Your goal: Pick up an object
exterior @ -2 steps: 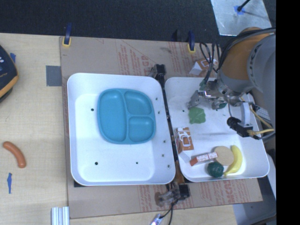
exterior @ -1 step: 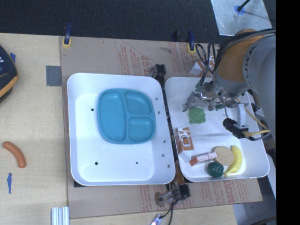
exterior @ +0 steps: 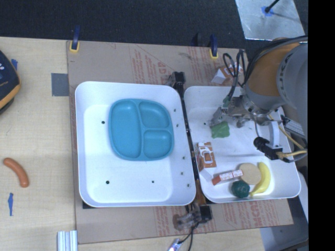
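The claw [exterior: 224,118] is lowered onto a green block [exterior: 221,130] in the right bin [exterior: 209,95]; whether anything is gripped cannot be told. Lifting remains undone.

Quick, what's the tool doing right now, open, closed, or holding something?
Tool: low in the right bin, right at the green object; whether it grips it cannot be told.
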{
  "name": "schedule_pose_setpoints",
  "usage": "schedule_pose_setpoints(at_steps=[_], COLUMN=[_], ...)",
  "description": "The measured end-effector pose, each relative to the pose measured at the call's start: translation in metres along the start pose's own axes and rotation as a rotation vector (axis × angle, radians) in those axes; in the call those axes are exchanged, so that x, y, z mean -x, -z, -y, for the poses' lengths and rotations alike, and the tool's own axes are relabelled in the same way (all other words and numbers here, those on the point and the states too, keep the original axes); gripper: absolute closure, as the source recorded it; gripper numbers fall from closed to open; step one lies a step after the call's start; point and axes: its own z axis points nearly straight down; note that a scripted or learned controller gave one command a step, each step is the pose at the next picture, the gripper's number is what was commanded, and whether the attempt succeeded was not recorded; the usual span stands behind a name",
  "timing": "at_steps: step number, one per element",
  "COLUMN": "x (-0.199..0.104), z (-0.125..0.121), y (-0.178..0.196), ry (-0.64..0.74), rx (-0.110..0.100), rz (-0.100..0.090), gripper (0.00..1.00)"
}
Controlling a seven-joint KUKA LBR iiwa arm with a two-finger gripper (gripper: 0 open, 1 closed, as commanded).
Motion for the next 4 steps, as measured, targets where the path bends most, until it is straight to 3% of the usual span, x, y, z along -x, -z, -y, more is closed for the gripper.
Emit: schedule_pose_setpoints(at_steps=[1, 2, 3, 4], x=[0.001, 0.001, -0.017, 0.006], z=[0.0, 0.0, -0.02, -0.004], y=[0.01, 0.01, 0.0, 0.0], ry=[0.001, 0.001, 0.001, -0.001], rx=[-0.001, -0.001, 0.003, 0.001], rz=[0.0, 0.0, 0.0, -0.001], gripper=[1.0, 0.0, 0.0, 0.0])
